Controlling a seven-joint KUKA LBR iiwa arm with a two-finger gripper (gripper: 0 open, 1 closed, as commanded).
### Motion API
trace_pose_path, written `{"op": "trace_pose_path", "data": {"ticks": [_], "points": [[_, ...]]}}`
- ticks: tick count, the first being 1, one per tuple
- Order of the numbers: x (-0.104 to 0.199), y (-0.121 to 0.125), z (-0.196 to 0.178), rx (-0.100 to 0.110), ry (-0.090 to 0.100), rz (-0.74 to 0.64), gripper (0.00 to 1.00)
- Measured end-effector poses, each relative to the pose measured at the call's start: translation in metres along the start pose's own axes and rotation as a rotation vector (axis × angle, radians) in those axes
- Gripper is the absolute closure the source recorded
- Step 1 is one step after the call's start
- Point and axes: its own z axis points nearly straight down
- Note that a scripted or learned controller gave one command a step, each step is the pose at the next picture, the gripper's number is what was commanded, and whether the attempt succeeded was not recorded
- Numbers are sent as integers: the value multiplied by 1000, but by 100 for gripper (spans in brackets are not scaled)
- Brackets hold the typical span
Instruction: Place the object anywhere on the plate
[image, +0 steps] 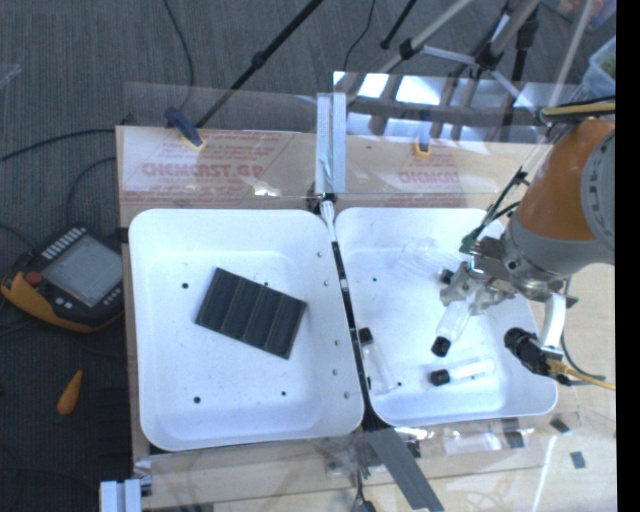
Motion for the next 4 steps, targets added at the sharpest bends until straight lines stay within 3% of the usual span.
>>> {"op": "trace_pose_path", "data": {"ticks": [1, 2, 3, 4], "points": [[84, -10, -22, 0, 2, -2, 100], [145, -43, 12, 2, 1, -158, 100], [211, -43, 4, -1, 2, -713, 100], [296, -64, 13, -3, 1, -1241, 100]]}}
